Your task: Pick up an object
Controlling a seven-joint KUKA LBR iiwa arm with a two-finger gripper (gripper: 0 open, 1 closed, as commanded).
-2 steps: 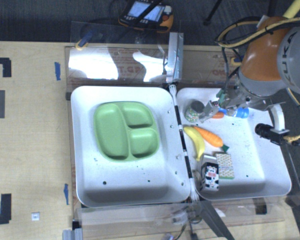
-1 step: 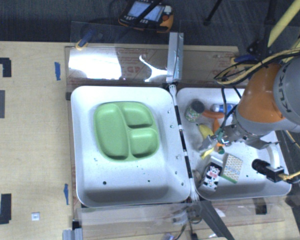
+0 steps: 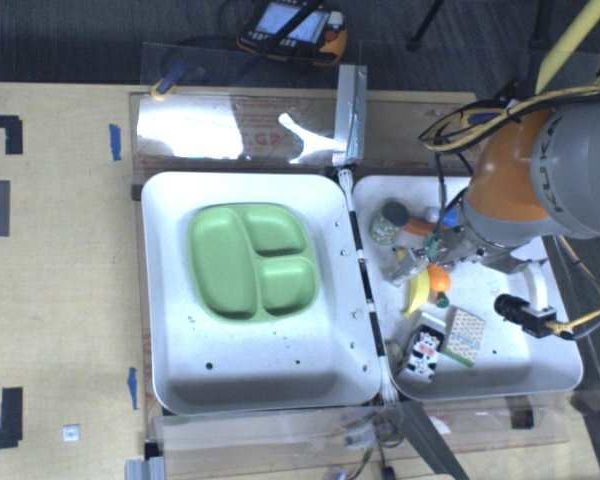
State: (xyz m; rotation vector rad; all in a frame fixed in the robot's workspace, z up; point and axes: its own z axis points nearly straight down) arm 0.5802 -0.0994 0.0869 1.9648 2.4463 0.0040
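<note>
Reaching in from the right, the grey arm (image 3: 570,168) with its orange band hangs over the right bin (image 3: 550,368), its pincer (image 3: 432,253) low among the clutter there. Pincer state: cannot tell, the fingers are lost against the objects beneath them.

Counter (image 3: 55,268): light wood, carrying two shallow white bins side by side. Left bin (image 3: 170,348) holds a green divided tray (image 3: 252,260), three compartments, lying flat near the middle.

Right bin, contents crowded toward its left half:
- yellow banana-shaped piece (image 3: 418,292), just below the pincer, touching or nearly touching an orange ball (image 3: 439,279)
- patterned card or packet (image 3: 464,336), lower middle
- small black-and-white box (image 3: 423,352), beside the card, near the bin's front left corner
- round greenish object (image 3: 386,230) with a dark round thing (image 3: 395,211) just behind it, at the back left; possibly a lid and cap, too small to be sure.

Nothing visibly lifted.
</note>
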